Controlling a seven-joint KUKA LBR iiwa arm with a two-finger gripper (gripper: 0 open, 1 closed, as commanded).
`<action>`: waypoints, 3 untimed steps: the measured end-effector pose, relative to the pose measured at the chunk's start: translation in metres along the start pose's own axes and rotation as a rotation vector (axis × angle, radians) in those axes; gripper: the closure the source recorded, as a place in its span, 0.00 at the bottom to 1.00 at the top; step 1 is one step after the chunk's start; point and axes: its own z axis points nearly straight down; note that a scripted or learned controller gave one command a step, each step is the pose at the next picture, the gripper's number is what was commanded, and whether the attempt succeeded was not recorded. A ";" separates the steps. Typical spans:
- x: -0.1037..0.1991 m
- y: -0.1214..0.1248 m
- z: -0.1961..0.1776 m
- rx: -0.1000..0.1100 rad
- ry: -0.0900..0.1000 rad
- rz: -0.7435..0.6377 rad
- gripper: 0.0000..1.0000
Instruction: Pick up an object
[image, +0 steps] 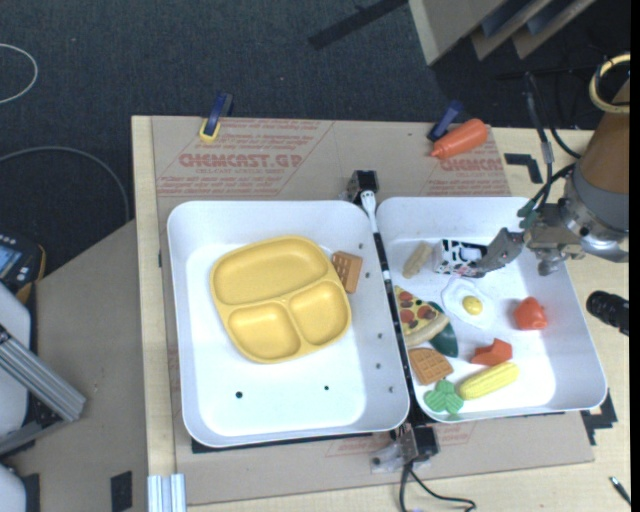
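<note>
- The right bin (585, 345) holds the candidate objects: a fried-egg toy (468, 300) near its middle, a red piece (530, 313) to its right, a corn cob (488, 380) toward the lower edge, and a pizza slice (418, 312) at its left side.
- A black-and-white item (462, 255) lies in the bin's upper part, just beside the gripper.
- The gripper (497, 255) hangs over that upper part, right of frame centre; nothing is visibly between its fingers, and I cannot tell how wide they stand.
- To do the step well, I judge it should settle on one well-separated toy, such as the red piece, centre over it, and descend straight.
- The left bin (190, 300) carries a yellow divided plate (280, 298) and a cracker (347, 270).
</note>
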 end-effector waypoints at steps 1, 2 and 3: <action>0.000 0.002 -0.007 -0.014 -0.002 -0.003 0.00; 0.009 0.004 0.041 -0.008 0.000 -0.003 0.00; 0.010 0.002 0.084 -0.007 0.000 -0.002 0.00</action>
